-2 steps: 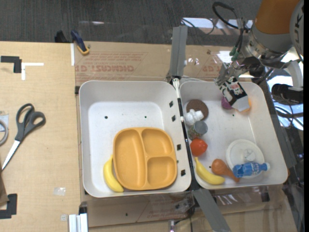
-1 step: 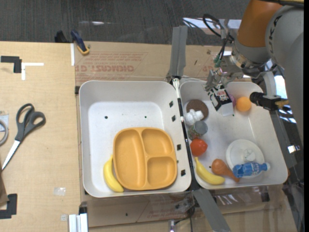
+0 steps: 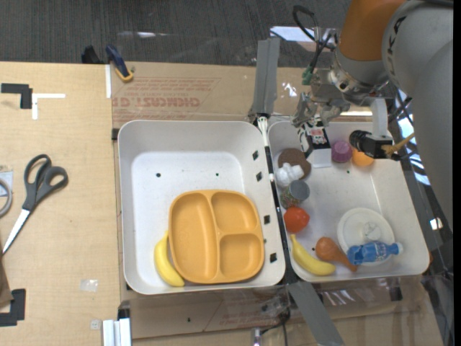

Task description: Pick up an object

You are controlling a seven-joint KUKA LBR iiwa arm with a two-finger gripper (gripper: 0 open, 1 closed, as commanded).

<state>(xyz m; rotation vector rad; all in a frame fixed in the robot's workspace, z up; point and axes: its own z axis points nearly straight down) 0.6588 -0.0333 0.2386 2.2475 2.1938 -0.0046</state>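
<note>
Two white bins lie side by side below the camera view. My gripper (image 3: 315,125) hangs over the right bin (image 3: 403,215) at its eleven o'clock corner; whether it grips anything I cannot tell. Nothing looks lifted: a purple piece (image 3: 340,151) just right at three o'clock, a tomato (image 3: 296,218) and a water bottle (image 3: 372,252) toward five all rest inside. Mirrored cardboard lettering at twelve o'clock is unreadable.

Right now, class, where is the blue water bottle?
The blue water bottle lies on its side in the right bin, near its front right corner, overlapping the white round lid and beside the brown pear-shaped toy.
</note>
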